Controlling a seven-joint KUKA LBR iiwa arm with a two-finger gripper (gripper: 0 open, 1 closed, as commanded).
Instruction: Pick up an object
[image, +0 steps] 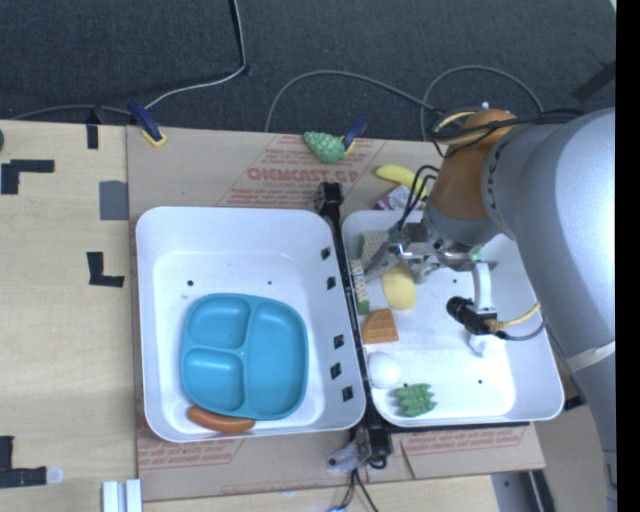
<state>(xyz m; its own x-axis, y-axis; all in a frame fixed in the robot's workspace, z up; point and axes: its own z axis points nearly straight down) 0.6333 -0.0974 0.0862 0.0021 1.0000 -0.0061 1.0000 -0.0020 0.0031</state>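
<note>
The gripper (398, 262) sits low in the right bin (520, 395), at the upper middle of the frame, right over the lemon (400, 290) — probably its target. I cannot tell whether it has hold of anything. Below lie the cracker (380, 327), egg (385, 371) and broccoli (414, 399) — spaced well apart, each open to a grasp.

Right bin (535, 395): the arm (560, 200) covers the upper part. Yellow piece (399, 290), orange block (380, 327), white ball (385, 371) and green piece (414, 399) line the left side; the lower right floor is open. Left bin (160, 240): blue tray (245, 355) and sausage (220, 420) occupy the lower half; the upper half is free.
</note>
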